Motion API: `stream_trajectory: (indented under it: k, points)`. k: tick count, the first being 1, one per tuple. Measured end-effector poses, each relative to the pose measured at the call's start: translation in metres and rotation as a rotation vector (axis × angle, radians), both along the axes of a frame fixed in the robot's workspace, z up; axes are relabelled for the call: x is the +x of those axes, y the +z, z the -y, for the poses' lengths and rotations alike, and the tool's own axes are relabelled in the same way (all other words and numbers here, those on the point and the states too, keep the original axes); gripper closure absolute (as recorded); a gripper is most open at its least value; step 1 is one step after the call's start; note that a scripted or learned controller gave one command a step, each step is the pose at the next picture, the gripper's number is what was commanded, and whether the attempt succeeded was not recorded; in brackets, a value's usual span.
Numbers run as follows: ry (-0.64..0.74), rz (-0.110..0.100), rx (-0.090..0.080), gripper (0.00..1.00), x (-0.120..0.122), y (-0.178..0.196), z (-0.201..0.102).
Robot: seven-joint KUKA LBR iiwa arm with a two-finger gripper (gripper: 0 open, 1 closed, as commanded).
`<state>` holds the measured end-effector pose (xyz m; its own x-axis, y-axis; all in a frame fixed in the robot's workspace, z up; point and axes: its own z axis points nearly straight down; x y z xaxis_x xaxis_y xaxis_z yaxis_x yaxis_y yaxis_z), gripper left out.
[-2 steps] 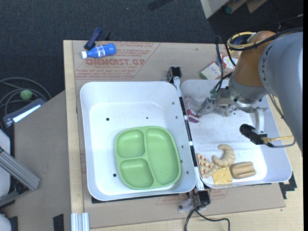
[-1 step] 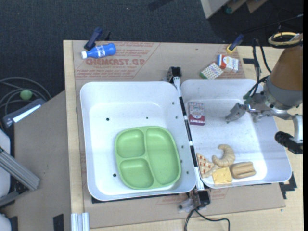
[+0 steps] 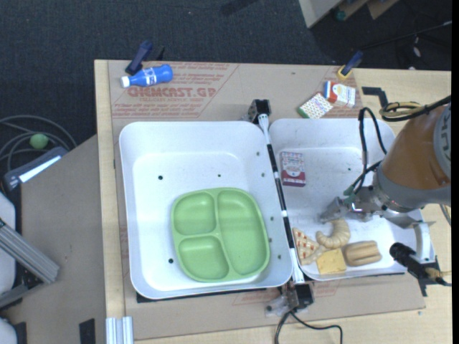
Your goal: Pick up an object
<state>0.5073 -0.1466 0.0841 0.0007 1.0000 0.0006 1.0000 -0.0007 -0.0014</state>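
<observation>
One gripper point(image 3: 337, 212) is hovering just above the croissant point(image 3: 336, 232), likely lining up a grasp; finger state unclear.

Sectioned plate point(image 3: 219, 233) in left bin point(image 3: 143, 149); croissant point(image 3: 336, 233), bread roll point(image 3: 361, 252), carton point(image 3: 292, 168) in right bin point(image 3: 323, 131).

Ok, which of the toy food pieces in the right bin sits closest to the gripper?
The curved tan croissant, just below the gripper. The brown bread roll, yellow cheese wedge and checkered pizza slice lie farther toward the bin's near edge.
</observation>
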Motion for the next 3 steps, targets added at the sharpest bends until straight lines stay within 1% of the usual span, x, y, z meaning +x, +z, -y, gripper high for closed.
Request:
stream_trajectory:
  k: [1, 2, 3]
  points:
    - [-0.001, 0.002, -0.001, 1.00, 0.001, 0.010, 0.000]
    - [0.002, 0.002, 0.000, 1.00, 0.019, 0.101, -0.082]
    - [0.002, 0.002, 0.000, 1.00, 0.010, 0.158, -0.122]
